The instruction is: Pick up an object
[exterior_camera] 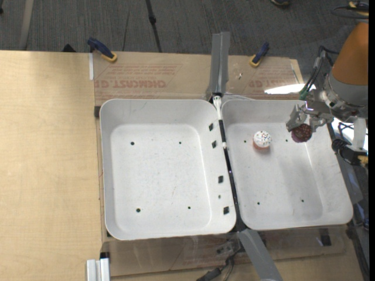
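A small white ball with red specks [262,139] lies on the floor of the right bin [293,215], in its far half. To its right, my gripper [301,129] reaches in from the right over the far right part of that bin. A dark red, roundish object [303,134] sits between its fingers at the tip, and the gripper is shut on it. The gripper stands about a ball's width to the right of the white ball and does not touch it.
The left bin [117,215] lies beside the right one, with a grey bar [220,63] and black clips along the seam. Two blue-and-orange clamps [101,49] [259,54] hold the cardboard at the back. Cables hang at the right edge.
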### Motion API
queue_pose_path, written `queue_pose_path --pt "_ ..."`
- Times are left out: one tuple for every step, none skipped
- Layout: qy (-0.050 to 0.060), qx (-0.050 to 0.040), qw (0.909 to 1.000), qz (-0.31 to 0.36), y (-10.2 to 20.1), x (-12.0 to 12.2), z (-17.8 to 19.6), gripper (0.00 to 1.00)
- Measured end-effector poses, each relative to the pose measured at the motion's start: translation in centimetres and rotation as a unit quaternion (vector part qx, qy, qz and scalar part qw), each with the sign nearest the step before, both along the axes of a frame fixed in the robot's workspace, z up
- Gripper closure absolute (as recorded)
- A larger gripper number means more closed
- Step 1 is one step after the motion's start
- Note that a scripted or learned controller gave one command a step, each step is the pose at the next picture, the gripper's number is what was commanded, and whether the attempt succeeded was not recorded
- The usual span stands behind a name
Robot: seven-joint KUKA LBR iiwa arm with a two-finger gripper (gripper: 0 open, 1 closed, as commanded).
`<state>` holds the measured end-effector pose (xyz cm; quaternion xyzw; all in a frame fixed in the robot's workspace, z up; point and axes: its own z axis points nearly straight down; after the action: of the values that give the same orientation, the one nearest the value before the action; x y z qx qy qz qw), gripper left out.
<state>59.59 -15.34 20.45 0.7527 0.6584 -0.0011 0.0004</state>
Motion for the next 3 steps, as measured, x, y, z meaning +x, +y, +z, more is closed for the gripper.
queue_pose_path --pt "0.001 0.0003 0.9976 -0.07 1.3 -3.2 1.3 1.0" --pt "0.001 0.0003 0.9976 -0.07 1.3 -3.2 1.3 0.0" --pt "0.0 0.001 0.9959 -0.091 0.0 -9.3 -11.3 0.0"
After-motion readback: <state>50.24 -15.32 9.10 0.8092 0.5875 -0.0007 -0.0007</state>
